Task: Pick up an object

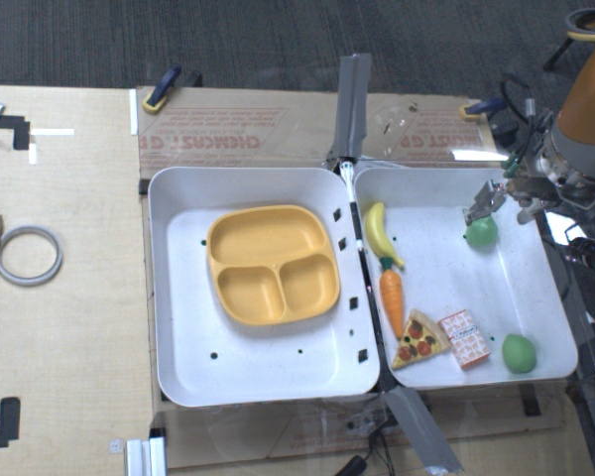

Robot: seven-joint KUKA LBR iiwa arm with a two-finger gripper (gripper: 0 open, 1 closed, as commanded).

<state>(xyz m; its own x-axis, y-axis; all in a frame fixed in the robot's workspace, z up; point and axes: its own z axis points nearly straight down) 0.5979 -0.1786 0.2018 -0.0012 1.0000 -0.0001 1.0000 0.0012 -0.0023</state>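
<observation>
While the arm reaches in from three o'clock, we set out the step as follows.

Step in hand: we judge it to be closing in on the green ball [482, 232] near the far wall of the right bin [550, 276].
How we do it well: we come straight down so one finger lands on each side of the ball's widest part, and we squeeze gently, since a round thing may roll or squirt out toward the wall.
Tool state: the tool [488, 204] hangs just above the ball; we cannot tell whether it is spread or pressed together.
Ball relative to tool: it sits at about six o'clock from the tool's tip, just beside it; we cannot tell whether they touch.
Neighbours: a second green ball [519, 353] lies well apart at five o'clock, and the banana [378, 232] lies at nine o'clock, by the bin divider.
</observation>
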